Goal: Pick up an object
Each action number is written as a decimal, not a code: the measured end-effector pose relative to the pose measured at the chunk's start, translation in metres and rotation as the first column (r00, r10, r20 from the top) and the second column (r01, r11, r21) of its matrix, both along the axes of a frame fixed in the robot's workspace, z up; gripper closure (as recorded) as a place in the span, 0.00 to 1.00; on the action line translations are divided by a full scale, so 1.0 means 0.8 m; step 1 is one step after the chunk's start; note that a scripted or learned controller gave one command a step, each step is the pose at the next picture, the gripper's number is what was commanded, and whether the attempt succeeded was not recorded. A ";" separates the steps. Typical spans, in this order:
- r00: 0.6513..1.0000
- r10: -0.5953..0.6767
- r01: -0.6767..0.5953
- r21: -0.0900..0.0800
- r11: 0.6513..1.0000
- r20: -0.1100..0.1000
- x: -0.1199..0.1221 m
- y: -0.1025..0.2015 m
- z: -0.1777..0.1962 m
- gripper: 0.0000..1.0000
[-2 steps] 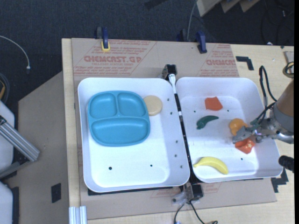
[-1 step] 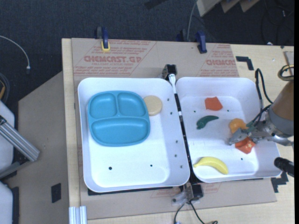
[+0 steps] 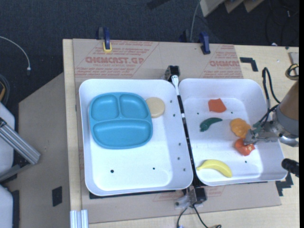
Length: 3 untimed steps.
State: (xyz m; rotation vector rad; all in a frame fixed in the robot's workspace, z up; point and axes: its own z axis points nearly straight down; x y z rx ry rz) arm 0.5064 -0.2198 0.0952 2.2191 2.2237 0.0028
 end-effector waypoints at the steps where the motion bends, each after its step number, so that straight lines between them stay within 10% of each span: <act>1: 1.000 -0.001 0.001 -0.005 1.000 0.006 0.002 0.003 0.079 1.00; 3: 1.000 -0.001 0.001 -0.005 1.000 0.005 0.008 0.002 0.173 1.00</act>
